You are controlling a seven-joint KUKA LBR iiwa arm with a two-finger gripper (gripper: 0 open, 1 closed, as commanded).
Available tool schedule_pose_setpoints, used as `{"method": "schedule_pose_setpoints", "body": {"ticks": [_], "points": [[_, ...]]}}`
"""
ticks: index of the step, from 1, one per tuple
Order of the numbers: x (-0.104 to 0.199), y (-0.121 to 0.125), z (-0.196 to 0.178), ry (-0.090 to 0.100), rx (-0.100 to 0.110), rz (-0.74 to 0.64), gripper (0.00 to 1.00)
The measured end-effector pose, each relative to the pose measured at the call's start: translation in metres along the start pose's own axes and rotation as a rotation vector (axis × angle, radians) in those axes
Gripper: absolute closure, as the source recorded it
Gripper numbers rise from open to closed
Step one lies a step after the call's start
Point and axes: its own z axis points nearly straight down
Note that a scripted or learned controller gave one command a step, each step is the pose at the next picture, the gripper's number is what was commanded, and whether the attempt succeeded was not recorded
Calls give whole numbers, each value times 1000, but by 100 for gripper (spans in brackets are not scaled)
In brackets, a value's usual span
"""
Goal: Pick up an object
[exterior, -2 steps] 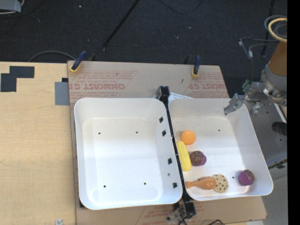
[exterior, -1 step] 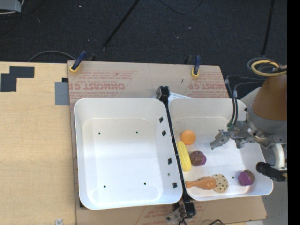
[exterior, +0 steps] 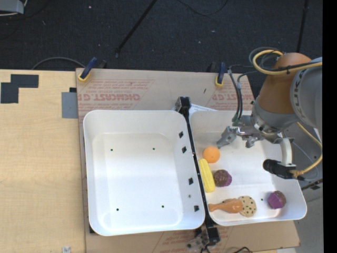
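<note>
My gripper [exterior: 238,140] hangs over the back part of the right bin [exterior: 253,159], its two fingers spread open with nothing between them. An orange ball [exterior: 211,154] lies just left of and below the left finger [exterior: 226,137], apart from it. Nearer the front lie a yellow corn cob [exterior: 206,174] against the divider, a dark purple lumpy piece [exterior: 222,178], a tan drumstick [exterior: 225,206], a speckled cookie [exterior: 247,205] and a purple piece [exterior: 276,199] in the front right corner.
The left bin [exterior: 137,173] sits beside the right one, sharing a black clamp strip [exterior: 190,157]. A black fitting with cables [exterior: 279,167] juts from the arm over the right bin's right side. Cardboard [exterior: 142,91] lies under both bins.
</note>
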Motion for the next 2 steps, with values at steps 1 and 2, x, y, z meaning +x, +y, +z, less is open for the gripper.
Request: {"method": "schedule_pose_setpoints", "body": {"ticks": [1, 2], "points": [[20, -29, 32, -1, -4, 4, 0], [7, -66, 59, 0, 2, 6, 0]]}}
